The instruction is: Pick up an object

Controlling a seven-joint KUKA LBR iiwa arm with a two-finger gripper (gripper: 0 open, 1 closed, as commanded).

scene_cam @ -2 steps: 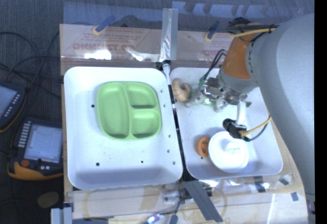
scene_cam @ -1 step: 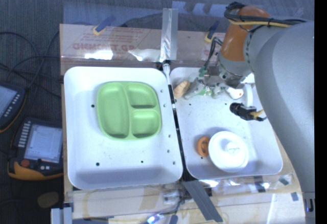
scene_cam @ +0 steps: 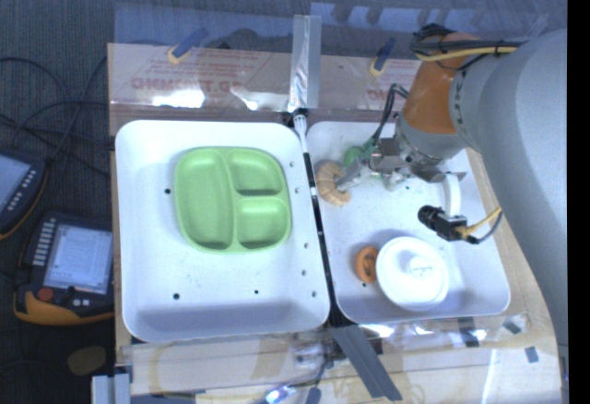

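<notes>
Grey carpet lies all around, and on it stands the desk with two white bins side by side.

The thing I would go for is the tan roll. It sits in the right bin, up near the far left corner, close against the wall that splits the two bins. My fingers are low over it on its right side, and they look like they touch it. I cannot tell if they are wide or narrow from here, and I cannot see the roll between them, so I will not say I have it.

I think the step in hand is getting a good hold. The roll is round and looks soft, so I should come straight down with one finger on each side and squeeze gently. The bin wall is just beside it, so the finger on that side has little room. I think it would help to turn so that my fingers line up along the wall, not across it. Then I should lift slowly and straight up.

A small green thing lies just beside the roll, on the far side. I should not pinch it by mistake.

Nearer the front of the same bin are an orange thing and a white bowl, touching each other and well apart from the roll.

The left bin holds a green plate.
</notes>
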